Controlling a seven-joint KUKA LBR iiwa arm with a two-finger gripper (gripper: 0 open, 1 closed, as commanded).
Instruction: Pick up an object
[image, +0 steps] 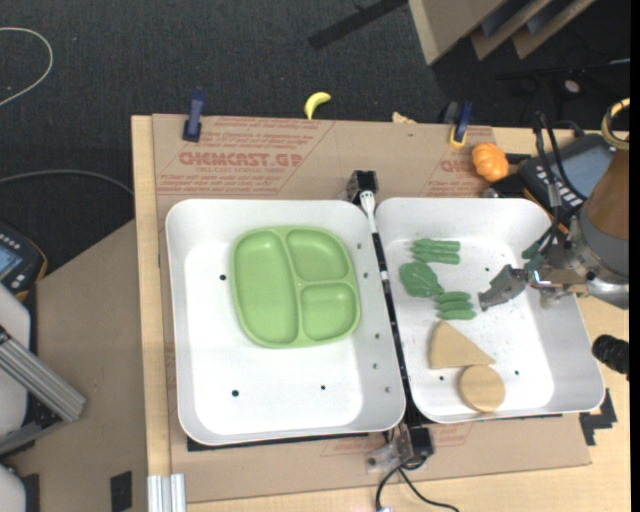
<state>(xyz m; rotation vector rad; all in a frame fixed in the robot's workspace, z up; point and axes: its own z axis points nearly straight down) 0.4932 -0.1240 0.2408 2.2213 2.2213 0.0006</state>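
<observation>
In the left shallow white bin the green three-compartment plastic plate fills the upper middle, leaving bare floor along the near edge and the left wall. The right shallow white bin is crowded on its left half by green pod-shaped pieces, a tan wedge and a tan round disc, while its floor near the right wall lies open

The arm reaches in from the right edge, its wrist bent low and pointing left. The gripper at its end angles down and leftward; its dark fingertips carry nothing between them.
</observation>
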